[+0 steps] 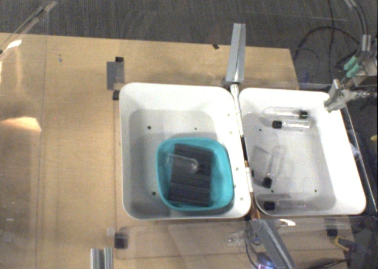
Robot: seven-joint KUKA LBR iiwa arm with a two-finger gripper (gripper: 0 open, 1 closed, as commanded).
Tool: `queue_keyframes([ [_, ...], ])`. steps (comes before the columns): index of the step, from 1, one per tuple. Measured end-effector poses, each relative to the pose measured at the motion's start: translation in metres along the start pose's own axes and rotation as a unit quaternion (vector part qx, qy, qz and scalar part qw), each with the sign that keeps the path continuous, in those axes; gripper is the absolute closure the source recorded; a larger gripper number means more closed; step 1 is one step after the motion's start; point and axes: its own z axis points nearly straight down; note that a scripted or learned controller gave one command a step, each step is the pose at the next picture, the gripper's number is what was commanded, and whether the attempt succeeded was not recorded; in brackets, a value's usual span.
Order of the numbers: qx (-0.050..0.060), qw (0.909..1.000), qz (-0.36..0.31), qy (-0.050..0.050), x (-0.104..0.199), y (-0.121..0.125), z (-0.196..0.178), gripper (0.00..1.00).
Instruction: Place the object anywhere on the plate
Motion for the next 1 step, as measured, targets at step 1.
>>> queue_keyframes([
  [1,0.008,0.9997,-0.023,0.003,0.0719,0.0028,0.1047,1.00],
])
